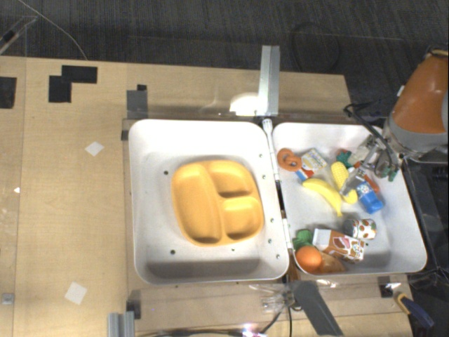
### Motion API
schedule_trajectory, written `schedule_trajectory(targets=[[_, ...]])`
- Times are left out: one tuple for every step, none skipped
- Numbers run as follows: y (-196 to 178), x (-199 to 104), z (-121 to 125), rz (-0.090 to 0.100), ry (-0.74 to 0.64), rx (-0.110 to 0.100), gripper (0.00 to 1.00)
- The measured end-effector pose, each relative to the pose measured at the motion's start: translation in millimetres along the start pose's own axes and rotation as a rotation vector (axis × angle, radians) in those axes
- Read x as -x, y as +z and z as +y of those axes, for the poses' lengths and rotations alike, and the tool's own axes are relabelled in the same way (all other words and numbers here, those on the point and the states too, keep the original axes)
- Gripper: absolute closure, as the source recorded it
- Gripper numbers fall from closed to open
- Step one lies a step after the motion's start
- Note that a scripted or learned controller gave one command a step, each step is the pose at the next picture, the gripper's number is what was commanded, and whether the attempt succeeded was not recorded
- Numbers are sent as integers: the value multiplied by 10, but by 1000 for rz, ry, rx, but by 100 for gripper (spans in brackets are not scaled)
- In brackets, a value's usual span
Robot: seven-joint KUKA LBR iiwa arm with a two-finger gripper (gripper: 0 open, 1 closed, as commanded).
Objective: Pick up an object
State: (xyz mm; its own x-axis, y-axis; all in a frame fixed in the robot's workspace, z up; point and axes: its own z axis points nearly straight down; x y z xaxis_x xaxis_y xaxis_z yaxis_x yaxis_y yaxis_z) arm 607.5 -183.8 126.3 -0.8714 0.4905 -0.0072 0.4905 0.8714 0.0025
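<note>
Claw [364, 172] hangs over cluttered right bin [414, 248], near banana [324, 192].

No legible text; print on carton [342, 244] in right bin [414, 248] too blurred.

Right bin [414, 248], white and shallow, holding a loose cluster of small objects. A banana [324, 194] lies diagonally near the centre, touching an ear of corn [339, 175] behind it. A blue cylinder [370, 199] lies tilted to their right. An orange ring-shaped piece [287, 159] lies toward the bin's left wall. At the front, an orange [308, 259] sits beside a printed carton [341, 243] lying flat, with a green item [302, 238] just behind the orange.
</note>
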Motion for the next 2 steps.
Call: schedule_trajectory(targets=[[361, 366, 427, 2, 400, -3, 0], [379, -335, 793, 0, 497, 3, 0]])
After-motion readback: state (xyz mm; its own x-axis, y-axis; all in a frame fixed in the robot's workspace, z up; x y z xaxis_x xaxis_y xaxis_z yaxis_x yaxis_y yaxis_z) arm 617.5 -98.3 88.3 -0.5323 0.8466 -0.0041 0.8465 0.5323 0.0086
